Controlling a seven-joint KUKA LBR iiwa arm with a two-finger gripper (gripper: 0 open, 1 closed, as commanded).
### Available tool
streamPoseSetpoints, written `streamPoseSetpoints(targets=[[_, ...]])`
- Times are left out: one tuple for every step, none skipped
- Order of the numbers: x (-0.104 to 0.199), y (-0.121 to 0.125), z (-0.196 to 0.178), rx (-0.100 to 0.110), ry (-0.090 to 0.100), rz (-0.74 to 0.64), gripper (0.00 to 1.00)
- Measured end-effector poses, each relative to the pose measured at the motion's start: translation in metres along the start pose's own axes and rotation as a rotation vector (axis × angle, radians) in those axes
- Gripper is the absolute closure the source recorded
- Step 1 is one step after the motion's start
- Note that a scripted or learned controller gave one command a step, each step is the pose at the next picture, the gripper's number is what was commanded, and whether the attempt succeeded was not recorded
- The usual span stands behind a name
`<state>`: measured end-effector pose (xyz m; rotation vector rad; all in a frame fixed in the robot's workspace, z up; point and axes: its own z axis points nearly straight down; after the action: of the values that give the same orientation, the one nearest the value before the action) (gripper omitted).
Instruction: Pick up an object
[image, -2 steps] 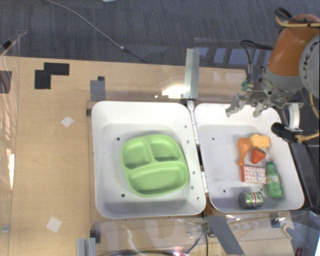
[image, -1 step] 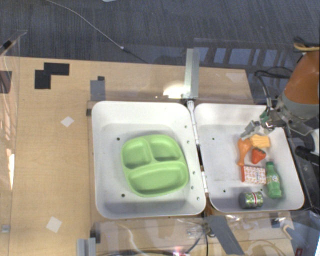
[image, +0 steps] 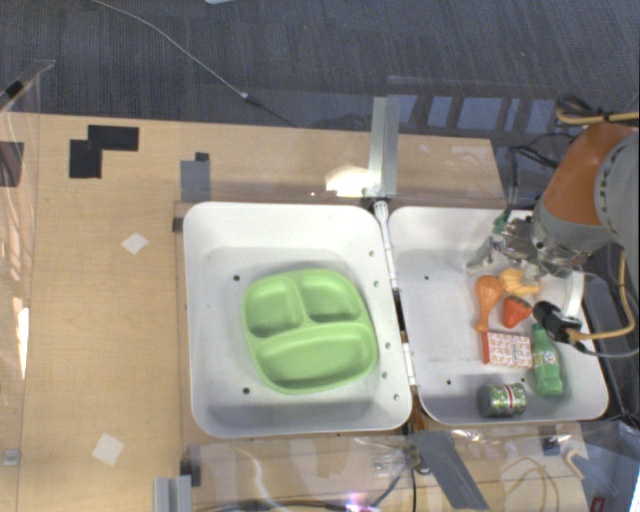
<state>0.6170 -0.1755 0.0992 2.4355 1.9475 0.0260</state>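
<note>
A: Reaching in from the right edge of the frame, arm (image: 590, 185) grey with an orange band, bent down over the upper right corner of the right bin (image: 440, 300).

B: And the pincer (image: 518, 250)?

A: Hanging low at the upper right of that bin, just above the pile. Cannot tell whether wide or narrow; too cluttered and blurred there. Nothing seen held.

B: Under it?

A: A pale yellow piece (image: 513, 277) right below, touching or nearly so. Beside it an orange drumstick-shaped toy (image: 488, 297), then a red piece (image: 516, 312) lower down, close together.

B: Further down the frame?

A: A small red-and-white box (image: 508, 349) lying flat, a green bottle (image: 546, 364) on its side just right of the box, and a can (image: 501, 399) on its side near the bin's lower edge, apart from the rest.

B: Left bin (image: 210, 300)?

A: Holding one green divided plate (image: 310, 330), three compartments, tilted a little, well apart from the arm.

B: Count, then?

A: Two white bins on the wooden surface (image: 110, 330). Six small objects in the right one, one plate in the left. A black cable (image: 600, 340) looping by the right bin's edge.
</note>
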Motion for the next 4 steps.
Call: streamPoseSetpoints(targets=[[0.018, -0.040, 0.010, 0.022, 0.001, 0.245, 0.00], [0.093, -0.018, 0.011, 0.022, -0.002, 0.480, 0.00], [0.042, 0.008, 0.013, 0.023, -0.011, 0.939, 0.00], [0.096, 0.016, 0.013, 0.025, -0.008, 0.874, 0.00]])
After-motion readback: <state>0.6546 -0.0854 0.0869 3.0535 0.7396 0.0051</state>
